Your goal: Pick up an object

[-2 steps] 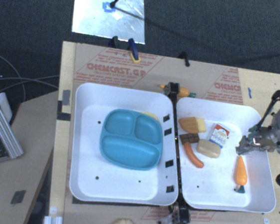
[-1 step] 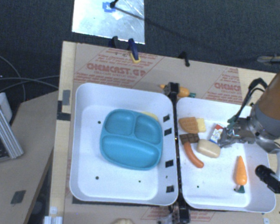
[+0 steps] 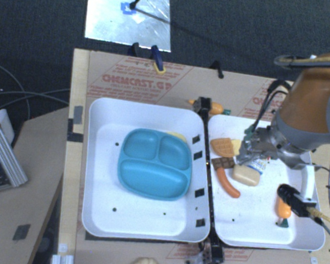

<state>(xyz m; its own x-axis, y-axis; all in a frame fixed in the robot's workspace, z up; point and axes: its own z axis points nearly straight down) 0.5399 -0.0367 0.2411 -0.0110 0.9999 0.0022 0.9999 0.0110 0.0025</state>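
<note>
The gripper (image 3: 250,156) is hovering in the right bin (image 3: 260,231), just above a beige block (image 3: 246,176). Its open or closed state cannot be determined.

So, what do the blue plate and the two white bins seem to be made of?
The blue plate looks like moulded plastic with a matte finish: even colour, rounded compartments and soft edges. The white bins also look like plastic, smooth and slightly glossy, with rounded corners, though thin painted metal cannot be ruled out.
</note>
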